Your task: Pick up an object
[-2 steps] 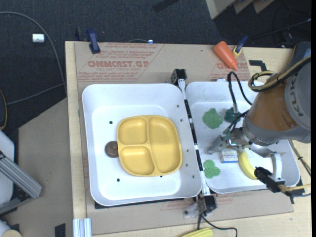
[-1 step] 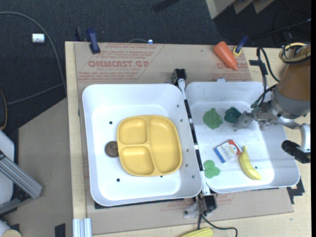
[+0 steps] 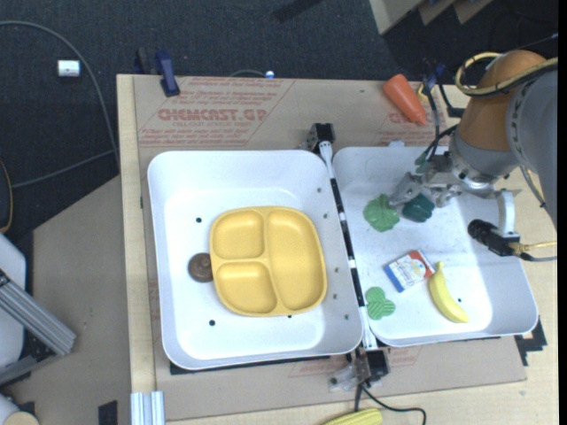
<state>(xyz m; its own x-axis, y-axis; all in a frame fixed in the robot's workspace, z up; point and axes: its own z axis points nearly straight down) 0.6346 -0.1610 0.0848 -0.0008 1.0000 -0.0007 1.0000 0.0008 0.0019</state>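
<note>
My gripper (image 3: 419, 195) hangs low over the back of the right bin (image 3: 496, 326), open, with its fingers spread just above a dark teal object (image 3: 418, 209). I cannot tell whether it touches that object. A green leaf-shaped toy (image 3: 381, 213) lies just left of the gripper. Nearer the front of this bin lie a small blue, white and red packet (image 3: 409, 270), a yellow banana (image 3: 447, 296) and a small green piece (image 3: 379, 305).
The left bin (image 3: 173, 184) holds a yellow divided plate (image 3: 267, 261) with a small brown round object (image 3: 200, 266) at its left side. An orange carrot-like toy (image 3: 405, 98) rests on the bench behind the right bin. A black divider (image 3: 341, 228) runs between the bins.
</note>
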